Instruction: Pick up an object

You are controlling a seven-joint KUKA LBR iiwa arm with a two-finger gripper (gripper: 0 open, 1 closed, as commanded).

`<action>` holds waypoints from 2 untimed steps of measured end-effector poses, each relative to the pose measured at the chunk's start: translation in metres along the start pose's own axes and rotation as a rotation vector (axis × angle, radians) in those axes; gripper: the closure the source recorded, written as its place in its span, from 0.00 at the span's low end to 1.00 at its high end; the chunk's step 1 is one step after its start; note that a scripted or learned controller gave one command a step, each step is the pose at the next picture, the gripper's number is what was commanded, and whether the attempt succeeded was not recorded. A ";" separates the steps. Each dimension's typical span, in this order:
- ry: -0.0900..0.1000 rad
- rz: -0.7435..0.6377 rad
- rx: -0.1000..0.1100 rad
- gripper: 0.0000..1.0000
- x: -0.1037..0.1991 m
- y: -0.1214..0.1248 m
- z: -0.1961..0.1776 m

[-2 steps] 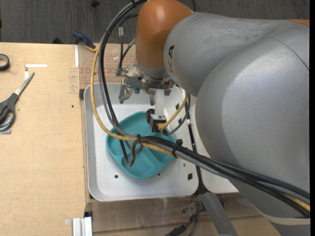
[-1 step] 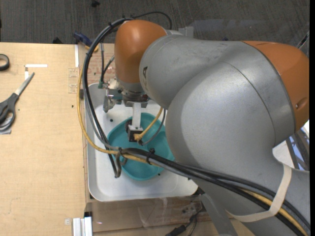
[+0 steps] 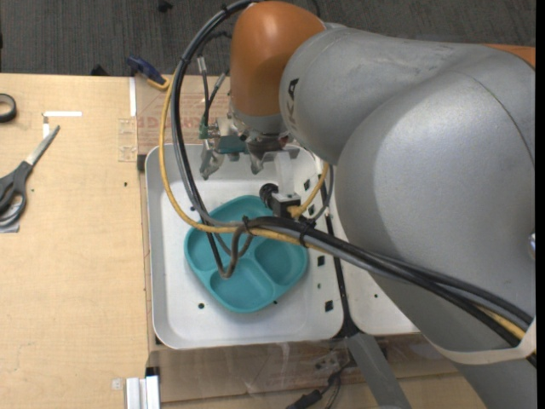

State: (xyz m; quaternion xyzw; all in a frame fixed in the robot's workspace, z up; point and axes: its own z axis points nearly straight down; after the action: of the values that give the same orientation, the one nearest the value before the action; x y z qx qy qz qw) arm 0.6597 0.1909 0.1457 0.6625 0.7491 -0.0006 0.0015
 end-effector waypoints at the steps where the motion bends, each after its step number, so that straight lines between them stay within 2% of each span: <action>1: -0.005 -0.327 -0.025 0.00 0.018 -0.044 0.038; 2: 0.002 0.112 -0.018 0.00 0.026 -0.022 0.047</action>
State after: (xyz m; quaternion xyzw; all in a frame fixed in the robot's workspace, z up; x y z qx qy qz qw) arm 0.6348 0.2144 0.0983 0.7035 0.7107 0.0069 0.0064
